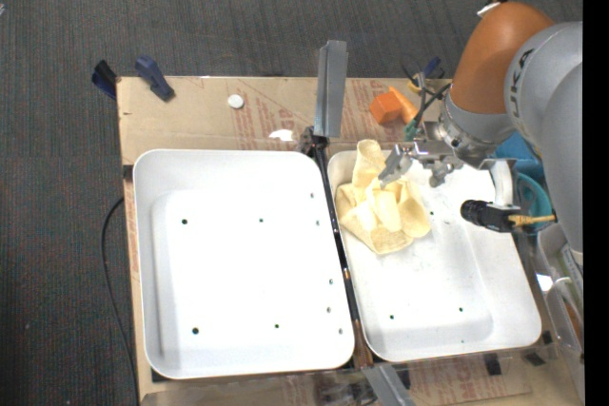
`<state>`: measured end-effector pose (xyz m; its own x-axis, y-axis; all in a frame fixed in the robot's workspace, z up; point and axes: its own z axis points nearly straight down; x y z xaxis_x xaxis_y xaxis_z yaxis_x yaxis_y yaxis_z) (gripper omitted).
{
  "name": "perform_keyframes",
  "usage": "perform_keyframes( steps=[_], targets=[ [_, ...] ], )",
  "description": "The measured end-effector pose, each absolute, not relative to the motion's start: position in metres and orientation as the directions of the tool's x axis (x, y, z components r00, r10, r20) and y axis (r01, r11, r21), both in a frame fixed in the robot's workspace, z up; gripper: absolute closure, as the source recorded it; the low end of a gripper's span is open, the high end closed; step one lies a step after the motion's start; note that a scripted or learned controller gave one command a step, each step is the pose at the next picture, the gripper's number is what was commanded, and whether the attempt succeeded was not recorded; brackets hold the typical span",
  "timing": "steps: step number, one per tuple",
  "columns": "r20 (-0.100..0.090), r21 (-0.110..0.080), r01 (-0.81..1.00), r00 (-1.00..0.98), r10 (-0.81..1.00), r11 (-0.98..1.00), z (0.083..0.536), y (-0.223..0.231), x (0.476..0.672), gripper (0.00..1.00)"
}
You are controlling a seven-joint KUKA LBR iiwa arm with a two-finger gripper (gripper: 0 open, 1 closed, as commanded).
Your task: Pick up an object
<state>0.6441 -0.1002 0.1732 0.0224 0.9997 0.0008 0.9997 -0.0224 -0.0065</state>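
Metal fingers of your gripper (416,162) stand apart and hold nothing, hanging over the far part of the right bin (457,323). The crumpled pale yellow cloth (383,204) lies directly under and a little to the view's left and near side of those fingers, heaped against the bin's far left corner; its long axis runs from the far rim toward you. You would judge a short, nearly straight drop enough to reach it. Watch the divider wall between the bins, just beside the cloth. The left bin (238,261) sits well apart, and an orange block (388,106) rests on the cardboard beyond the rim.
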Motion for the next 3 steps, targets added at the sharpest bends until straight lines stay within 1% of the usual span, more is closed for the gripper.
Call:
perform_keyframes(
  steps=[1, 2, 3],
  targets=[
    [0.001, -0.009, 0.997, 0.077, 0.997, -0.077, 0.103, -0.102, 0.625, 0.00],
    [0.003, -0.002, 1.000, -0.025, 1.000, 0.025, 0.087, -0.119, 0.638, 0.00],
    [0.002, -0.002, 0.978, 0.209, 0.978, -0.209, 0.087, -0.149, 0.644, 0.00]
  ],
)
